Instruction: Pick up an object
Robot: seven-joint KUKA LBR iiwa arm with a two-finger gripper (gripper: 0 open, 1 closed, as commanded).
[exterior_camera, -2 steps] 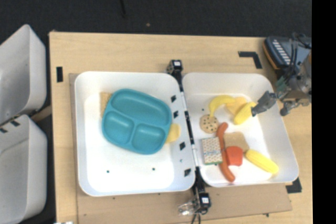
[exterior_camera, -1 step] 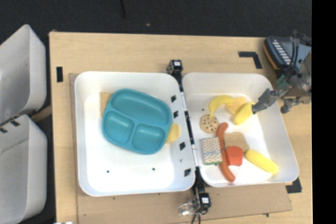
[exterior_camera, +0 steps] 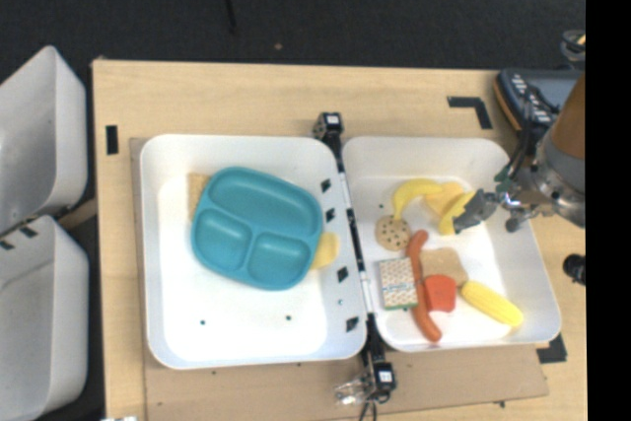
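The right bin (exterior_camera: 493, 156) holds several toy foods. A yellow banana (exterior_camera: 419, 193) lies at its upper middle, with a second yellow piece (exterior_camera: 453, 209) just right of it. Below them are a round cookie (exterior_camera: 392, 233), a long red sausage (exterior_camera: 421, 286), a tan toast slice (exterior_camera: 444, 262), a red piece (exterior_camera: 440, 293), a yellow corn cob (exterior_camera: 492, 303) and a checked card (exterior_camera: 396, 283). My gripper (exterior_camera: 475, 210) reaches in from the right, its dark tip right beside the second yellow piece. Whether it touches that piece cannot be told.
The left bin (exterior_camera: 168, 311) carries a blue divided plate (exterior_camera: 256, 229) with a tan slice (exterior_camera: 196, 187) poking out at its upper left and a yellow piece (exterior_camera: 326, 249) at its right edge. A ridge with black clips (exterior_camera: 345, 242) separates the bins.
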